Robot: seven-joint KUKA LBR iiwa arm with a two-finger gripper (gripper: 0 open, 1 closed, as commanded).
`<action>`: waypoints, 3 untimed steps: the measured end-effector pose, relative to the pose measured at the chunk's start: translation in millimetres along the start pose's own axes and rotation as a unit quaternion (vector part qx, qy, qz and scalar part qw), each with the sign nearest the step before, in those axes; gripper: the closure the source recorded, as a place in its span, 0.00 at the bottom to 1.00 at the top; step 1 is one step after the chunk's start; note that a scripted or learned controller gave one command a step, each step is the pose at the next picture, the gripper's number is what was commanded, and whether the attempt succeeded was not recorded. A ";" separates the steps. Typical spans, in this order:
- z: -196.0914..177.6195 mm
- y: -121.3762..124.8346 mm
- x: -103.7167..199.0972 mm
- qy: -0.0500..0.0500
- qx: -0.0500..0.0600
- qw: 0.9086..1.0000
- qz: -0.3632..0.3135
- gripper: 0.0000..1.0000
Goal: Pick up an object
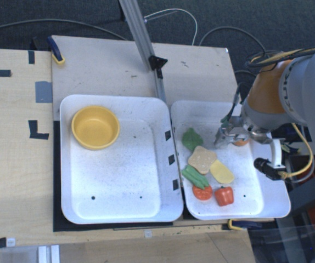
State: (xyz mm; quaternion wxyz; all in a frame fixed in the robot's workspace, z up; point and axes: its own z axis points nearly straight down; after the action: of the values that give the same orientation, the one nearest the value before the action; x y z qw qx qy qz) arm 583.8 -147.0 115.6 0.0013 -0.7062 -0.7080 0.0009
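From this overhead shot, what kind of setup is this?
Likely a robot grasping lab bench: an arm reaching over two white bins, toy food in the right one, a yellow bowl in the left, cables trailing behind.

Two bins side by side on tabletop (15, 147). Left bin (119, 201): bowl (95, 126) in its far-left corner. Right bin (256, 201): items clustered left of centre, leaf (191, 138) farthest back, bread (202, 159) in front of it, chip (221, 172) right of bread, pod (195, 176) just beside bread's near edge, tomato (202, 192) and pepper (224, 195) nearest, side by side. End effector (227, 131) over right bin's far-right part, right of leaf.
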 end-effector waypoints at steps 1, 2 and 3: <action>-61.5 4.8 5.6 -0.001 -0.004 1.000 0.000 1.00; -104.3 8.0 4.2 -0.001 -0.003 1.000 0.000 1.00; -132.4 8.7 4.7 -0.001 -0.003 1.000 0.000 1.00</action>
State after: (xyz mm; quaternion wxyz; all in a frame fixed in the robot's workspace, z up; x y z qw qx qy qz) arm 592.9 -142.4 248.0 -0.0010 -0.7065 -0.7077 -0.0006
